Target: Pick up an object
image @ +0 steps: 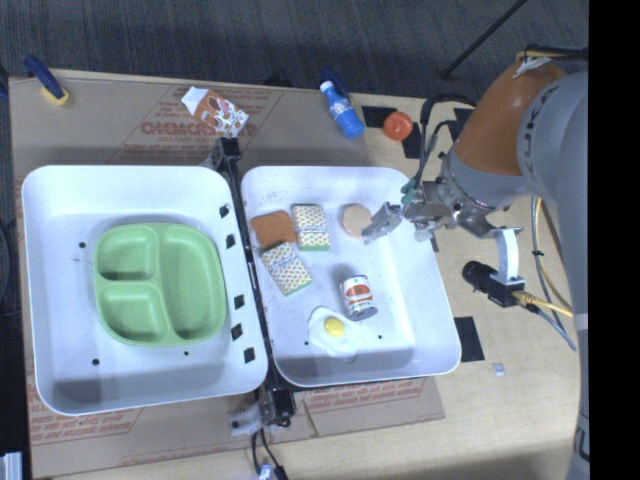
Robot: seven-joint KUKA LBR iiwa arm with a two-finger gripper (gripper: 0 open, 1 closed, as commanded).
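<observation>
The gripper (385, 218) hung over the right bin (432, 298) with its fingers a little apart and holding nothing, a round cookie (354, 219) just beside them.

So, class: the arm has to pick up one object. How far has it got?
Done: the gripper has reached the right bin, beside the round beige piece. In hand: nothing visibly lifted; the can, fried egg and patterned packets lie on the bin floor. Left: grasping and lifting something.

Grey arm (560, 118), orange wrist band (500, 118)
</observation>
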